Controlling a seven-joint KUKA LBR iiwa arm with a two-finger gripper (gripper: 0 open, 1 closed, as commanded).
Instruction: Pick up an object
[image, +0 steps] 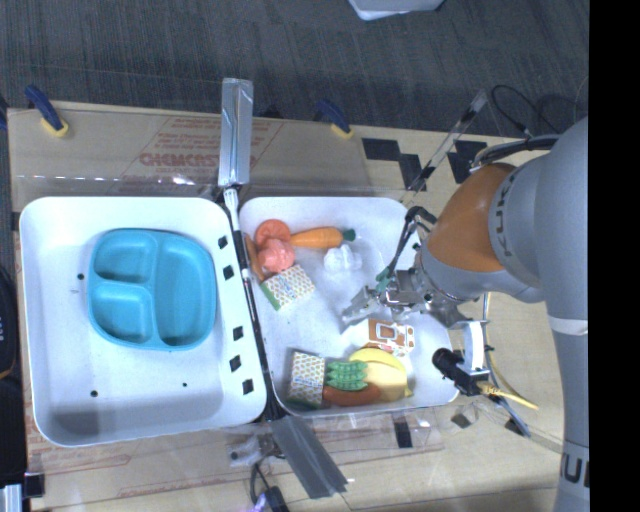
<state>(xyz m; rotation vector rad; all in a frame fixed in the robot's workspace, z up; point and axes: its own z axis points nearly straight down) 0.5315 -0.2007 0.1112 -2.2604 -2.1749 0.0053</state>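
Observation:
The right bin (440, 225) holds several toys. An orange carrot (318, 238) lies at the back beside a red tomato (270, 233) and a pink piece (277, 256). A small patterned box (290, 286) sits below them, and a clear plastic piece (342, 262) lies mid-bin. Along the front edge lie a yellow banana (382, 368), a green piece (345, 374), a second patterned box (307, 375) and a red piece (345, 396). My gripper (362, 305) is low in the middle of the bin, just above an orange-and-white card box (391, 336). I see nothing held in it.
The left bin (40, 330) holds a blue divided tray (152, 288). A metal divider (236, 130) stands between the bins at the back. The arm's orange band (470, 235) and grey body cover the right bin's right side, with cables trailing near it.

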